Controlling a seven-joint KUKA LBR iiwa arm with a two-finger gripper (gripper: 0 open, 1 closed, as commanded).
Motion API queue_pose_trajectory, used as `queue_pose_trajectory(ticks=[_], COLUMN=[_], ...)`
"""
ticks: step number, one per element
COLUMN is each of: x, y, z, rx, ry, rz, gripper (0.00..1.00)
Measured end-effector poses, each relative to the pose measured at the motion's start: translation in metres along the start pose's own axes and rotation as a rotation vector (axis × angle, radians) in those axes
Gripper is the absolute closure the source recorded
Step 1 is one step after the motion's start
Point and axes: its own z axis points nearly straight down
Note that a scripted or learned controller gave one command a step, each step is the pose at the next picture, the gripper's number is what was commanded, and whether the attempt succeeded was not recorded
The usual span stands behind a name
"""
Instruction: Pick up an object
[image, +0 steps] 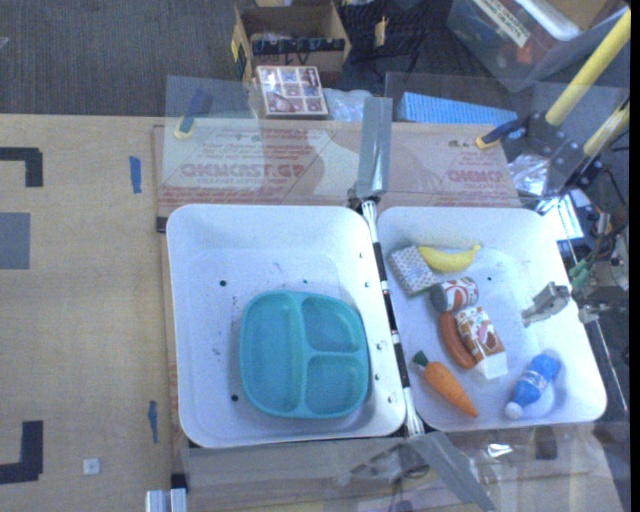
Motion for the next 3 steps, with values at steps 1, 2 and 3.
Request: queue_pose_trajectory(ticks=[1, 2, 3], x=[0.019, 0.020, 0.019], y=[-0.009, 0.052, 0.052], z=[0.125, 0.139, 0.129], rx=[-0.003, -0.008, -0.012], ry=[-0.002, -0.003, -0.003], rz=[-0.106, 0.017, 0.019], gripper=[0.00, 0.00, 1.00])
